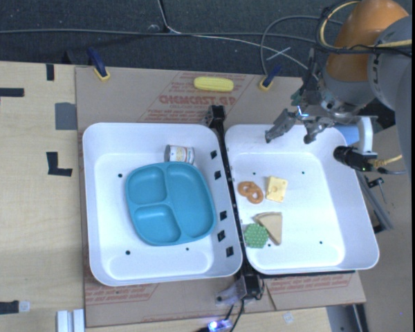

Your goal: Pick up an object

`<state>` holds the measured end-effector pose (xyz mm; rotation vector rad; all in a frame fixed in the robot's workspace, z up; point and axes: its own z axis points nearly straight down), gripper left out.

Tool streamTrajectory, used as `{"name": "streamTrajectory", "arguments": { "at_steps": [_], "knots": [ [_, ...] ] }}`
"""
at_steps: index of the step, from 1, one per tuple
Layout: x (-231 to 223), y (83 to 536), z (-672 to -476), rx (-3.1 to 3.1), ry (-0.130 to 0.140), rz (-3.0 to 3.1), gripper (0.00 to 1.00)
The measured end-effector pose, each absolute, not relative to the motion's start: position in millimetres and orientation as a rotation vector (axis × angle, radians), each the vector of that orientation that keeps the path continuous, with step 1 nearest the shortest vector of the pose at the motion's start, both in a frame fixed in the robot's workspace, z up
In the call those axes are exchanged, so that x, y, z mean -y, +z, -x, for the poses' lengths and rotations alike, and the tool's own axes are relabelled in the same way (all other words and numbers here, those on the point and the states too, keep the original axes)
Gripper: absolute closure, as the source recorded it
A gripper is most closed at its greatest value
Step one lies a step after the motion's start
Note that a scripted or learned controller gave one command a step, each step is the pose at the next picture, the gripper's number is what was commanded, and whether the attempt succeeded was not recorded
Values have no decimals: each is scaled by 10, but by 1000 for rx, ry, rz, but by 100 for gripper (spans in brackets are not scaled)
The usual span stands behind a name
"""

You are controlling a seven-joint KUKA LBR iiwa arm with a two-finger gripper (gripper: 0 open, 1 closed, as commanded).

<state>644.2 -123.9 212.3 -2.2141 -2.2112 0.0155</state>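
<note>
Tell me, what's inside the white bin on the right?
In the right bin lie a pretzel, a yellow cheese piece, a sandwich wedge and a green round piece. Whatever lies beneath them is covered.

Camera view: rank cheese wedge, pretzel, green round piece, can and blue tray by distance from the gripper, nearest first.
From the gripper, above the right bin's far edge, fingers spread:
1. Cheese wedge, right bin, middle.
2. Pretzel, just left of the cheese.
3. Green round piece, right bin, near left corner.
4. Can, left bin, far side; close to the green piece, hard to call.
5. Blue tray, left bin, centre.
</note>
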Motion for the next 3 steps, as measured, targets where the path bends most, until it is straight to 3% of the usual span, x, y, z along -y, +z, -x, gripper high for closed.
{"name": "streamTrajectory", "arguments": {
  "at_steps": [1,3],
  "knots": [
    [1236,2217,-6470,2223,2,2219,0],
    [1172,1097,-6400,2221,7,2217,0]
  ]
}}
